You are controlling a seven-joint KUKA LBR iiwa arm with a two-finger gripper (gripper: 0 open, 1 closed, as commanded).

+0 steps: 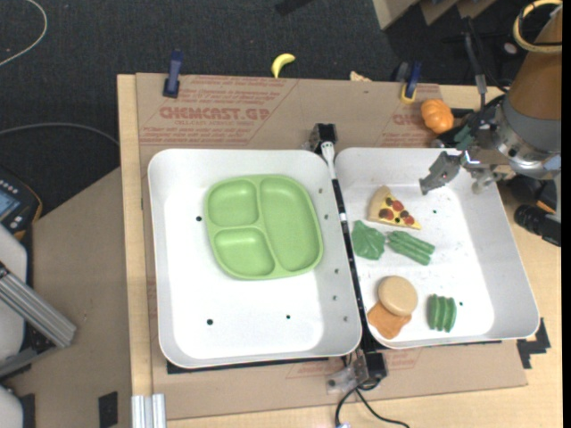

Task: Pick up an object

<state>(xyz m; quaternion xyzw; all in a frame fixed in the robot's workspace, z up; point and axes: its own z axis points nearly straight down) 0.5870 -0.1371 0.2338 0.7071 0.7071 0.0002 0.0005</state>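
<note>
Bench with cardboard sheet and two white bins, seen from above.

The bench (80, 230) carries a brown cardboard sheet (268, 105) printed in red, held along its 12 o'clock edge by two blue clamps (172, 74). Two shallow white bins rest directly on the sheet, touching side by side: the left bin (178, 310) towards 9 o'clock, the right bin (500, 275) towards 3 o'clock. A black clip (323, 135) sits at their seam at 12 o'clock, and another clip (370, 365) at 6 o'clock. On the sheet, just beyond the right bin at 1 o'clock, lies a small orange object (436, 114). A yellow banana-shaped item (282, 63) lies just past the sheet's 12 o'clock edge.
</note>
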